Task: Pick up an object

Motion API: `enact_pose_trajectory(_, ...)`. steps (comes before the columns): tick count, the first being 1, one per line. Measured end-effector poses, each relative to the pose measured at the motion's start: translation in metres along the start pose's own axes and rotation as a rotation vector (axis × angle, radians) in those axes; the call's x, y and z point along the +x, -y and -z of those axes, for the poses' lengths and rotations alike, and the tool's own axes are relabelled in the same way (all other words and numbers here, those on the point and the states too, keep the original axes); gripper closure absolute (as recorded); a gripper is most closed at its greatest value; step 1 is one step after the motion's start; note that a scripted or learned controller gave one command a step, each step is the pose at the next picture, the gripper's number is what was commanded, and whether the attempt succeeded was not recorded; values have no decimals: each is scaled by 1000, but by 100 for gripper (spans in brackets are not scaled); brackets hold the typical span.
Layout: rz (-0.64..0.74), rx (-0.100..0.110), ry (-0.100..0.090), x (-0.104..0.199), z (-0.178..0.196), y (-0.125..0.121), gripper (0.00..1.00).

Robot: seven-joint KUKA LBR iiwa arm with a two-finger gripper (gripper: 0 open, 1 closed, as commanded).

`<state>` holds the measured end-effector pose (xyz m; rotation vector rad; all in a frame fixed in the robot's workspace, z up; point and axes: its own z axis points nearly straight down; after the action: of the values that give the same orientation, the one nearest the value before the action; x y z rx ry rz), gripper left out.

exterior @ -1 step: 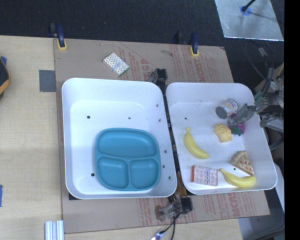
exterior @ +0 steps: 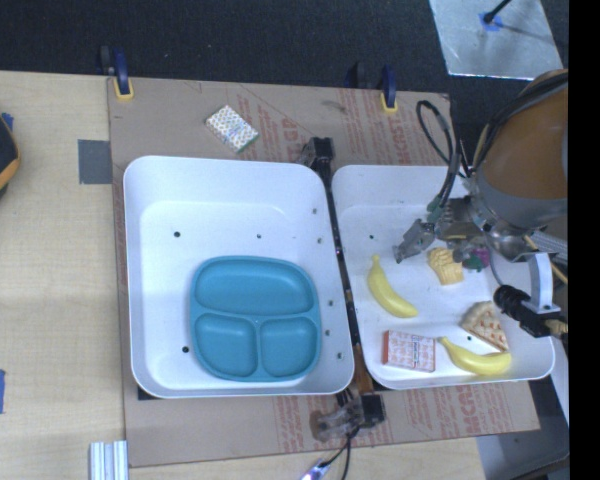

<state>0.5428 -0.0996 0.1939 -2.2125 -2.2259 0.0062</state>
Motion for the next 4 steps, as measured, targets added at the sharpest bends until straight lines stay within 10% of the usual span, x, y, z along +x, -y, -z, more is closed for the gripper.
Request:
enact_pose_trajectory(1, -2, 0, 0, 7, -80, 7, 0)
enact_pose_trajectory(3, -1, -1, -1, 5, -102, 22, 0)
enact_pose_trajectory(4, 0, 1, 0, 4, -93, 23, 100)
